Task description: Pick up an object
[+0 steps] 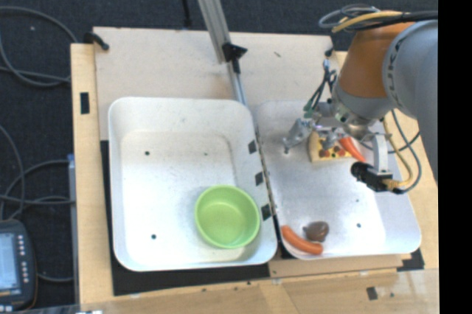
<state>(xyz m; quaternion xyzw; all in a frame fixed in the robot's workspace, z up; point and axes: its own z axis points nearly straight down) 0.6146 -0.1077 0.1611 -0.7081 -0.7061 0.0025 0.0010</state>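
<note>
1. Tool (324,137) low over the upper part of the right bin (383,231), mostly hidden under the grey and orange arm (376,69); cannot tell whether open or closed.
2. Just beneath and beside the tool, a small cream-coloured object with red and orange marks (330,149), partly covered by the wrist hardware; touching or merely near, cannot tell. Shape hard to make out.
3. Black cable ends and a connector (372,178) hanging right of that object, blurring its right edge.
4. Further out, near the front rim of the right bin, an orange carrot-like piece (301,240) lying beside a small brown lump (317,231), the two close together, possibly touching.
5. Middle of the right bin bare, giving open floor between the tool and the front pair.
6. Left bin (147,128) alongside, walls meeting at the centre divide; a green bowl (227,215) upright in its front right corner, close to the wall.
7. Slanted metal bar (210,3) crossing the bench (162,62) above the bins, ending near the shared back corner.
8. Arm cut off at the right edge.
</note>
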